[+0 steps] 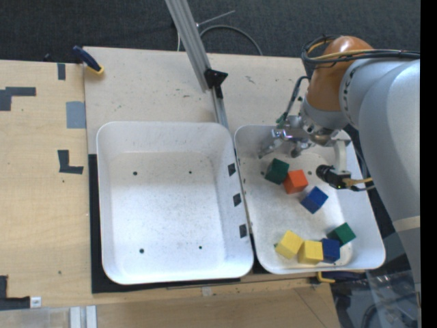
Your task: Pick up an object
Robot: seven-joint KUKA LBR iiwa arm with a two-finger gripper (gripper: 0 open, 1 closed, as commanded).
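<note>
My gripper (285,141) hangs over the back part of the right bin (372,248), just above and behind a dark green cube (276,171). An orange cube (296,181) touches that green cube on its right. A blue cube (314,200) lies a little further to the front. Along the bin's front edge sit a yellow cube (289,243), a second yellow cube (312,251), a small blue cube (331,249) and a green cube (343,234). The grey arm with its orange band (338,53) reaches in from the right.
The left bin (109,142) stands beside the right one, their rims meeting in the middle. A slanted metal rail (191,39) runs from the top down to the bins' back edge. A black cable end (331,176) hangs off the wrist over the right bin.
</note>
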